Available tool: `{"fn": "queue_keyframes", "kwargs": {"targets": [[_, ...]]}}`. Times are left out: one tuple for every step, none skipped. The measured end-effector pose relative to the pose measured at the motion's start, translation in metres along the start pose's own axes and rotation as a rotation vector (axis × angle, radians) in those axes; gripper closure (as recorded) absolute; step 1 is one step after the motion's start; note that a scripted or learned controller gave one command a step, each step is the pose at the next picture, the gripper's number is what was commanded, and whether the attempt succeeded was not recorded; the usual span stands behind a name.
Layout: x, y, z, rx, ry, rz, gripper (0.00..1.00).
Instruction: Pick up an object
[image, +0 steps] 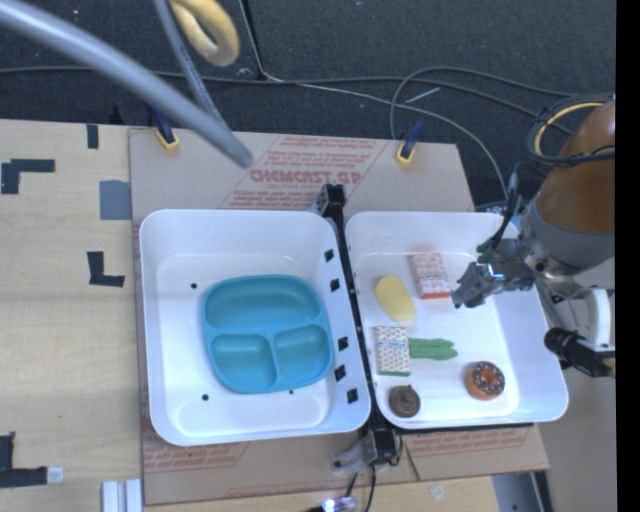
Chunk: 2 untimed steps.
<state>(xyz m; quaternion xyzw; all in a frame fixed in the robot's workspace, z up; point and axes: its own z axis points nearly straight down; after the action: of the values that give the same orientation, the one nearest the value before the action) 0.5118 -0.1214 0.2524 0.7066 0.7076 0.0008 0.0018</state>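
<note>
Can't really tell whether the gripper (470, 292) is open or closed, it's just a dark blur from up here. Nothing visible between its tips. It hangs over the right bin (520, 330), just right of the pink box (430, 274). Next to that box sits a yellow lemon-ish thing (395, 299), and below it a small green-and-white packet (393, 351) touching a green toy (432, 349). Closer to the front edge there's a brown disc (404, 401) and a sprinkled donut (485, 380). The left bin (165, 300) holds a blue divided tray (267, 333).
</note>
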Motion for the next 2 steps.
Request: {"fn": "queue_keyframes", "kwargs": {"targets": [[0.053,0.005,-0.005,0.004,0.003,-0.005,1.00],[0.097,0.010,-0.002,0.005,0.002,-0.004,1.00]]}}
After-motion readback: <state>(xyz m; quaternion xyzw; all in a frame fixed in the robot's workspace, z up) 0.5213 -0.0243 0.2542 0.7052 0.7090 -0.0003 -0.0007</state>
